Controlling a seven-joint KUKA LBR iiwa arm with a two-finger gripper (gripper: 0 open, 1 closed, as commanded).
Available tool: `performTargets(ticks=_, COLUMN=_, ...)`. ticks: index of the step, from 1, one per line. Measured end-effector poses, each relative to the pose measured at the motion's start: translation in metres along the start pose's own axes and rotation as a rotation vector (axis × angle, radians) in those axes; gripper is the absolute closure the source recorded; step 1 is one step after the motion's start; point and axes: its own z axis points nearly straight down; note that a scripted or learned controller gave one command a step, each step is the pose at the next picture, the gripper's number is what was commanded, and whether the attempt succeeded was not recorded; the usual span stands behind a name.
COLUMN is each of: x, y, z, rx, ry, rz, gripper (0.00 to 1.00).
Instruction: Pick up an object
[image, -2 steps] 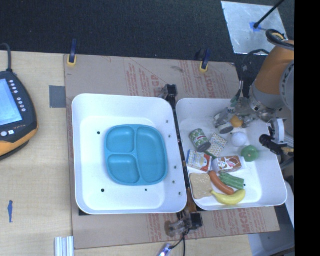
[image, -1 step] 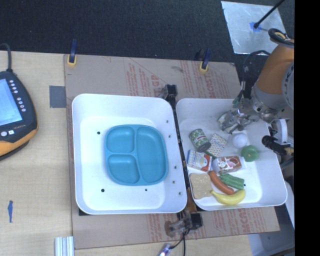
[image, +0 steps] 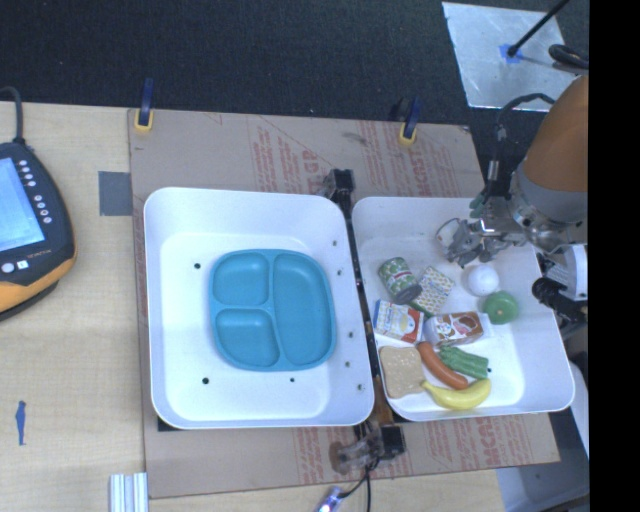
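The right bin (image: 400, 215) holds several small items: a green tin can (image: 398, 277), a white ball (image: 483, 280), a green ball (image: 501, 307), a patterned packet (image: 435, 288), a red-and-white pouch (image: 397, 320), a brown-labelled packet (image: 457, 326), a slice of toast (image: 401, 369), a carrot (image: 441, 366), a green pepper (image: 463, 360) and a banana (image: 458, 396). My gripper (image: 463, 241) hangs over the bin's upper right part, just above and left of the white ball. Its dark fingers look spread, and nothing sits between them.
The left bin (image: 180, 225) holds a blue divided plate (image: 271, 308). A handheld pendant with a screen (image: 25, 230) lies at the bench's left edge. Clamps (image: 143, 105) (image: 407, 118) pin the cardboard sheet at the back. The arm's body fills the right side.
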Motion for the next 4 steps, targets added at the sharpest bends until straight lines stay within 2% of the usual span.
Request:
performTargets(ticks=1, x=0.060, y=-0.016, z=-0.048, rx=0.000, ry=0.000, rz=-0.002, gripper=1.00)
performTargets(ticks=2, x=0.107, y=-0.015, z=-0.072, rx=-0.001, ry=0.000, rz=-0.002, gripper=1.00)
performTargets(ticks=3, x=0.145, y=0.008, z=-0.051, rx=0.000, ry=-0.002, rz=-0.002, gripper=1.00)
performTargets(ticks=4, x=0.194, y=-0.046, z=-0.060, rx=0.002, ry=-0.001, rz=-0.004, gripper=1.00)
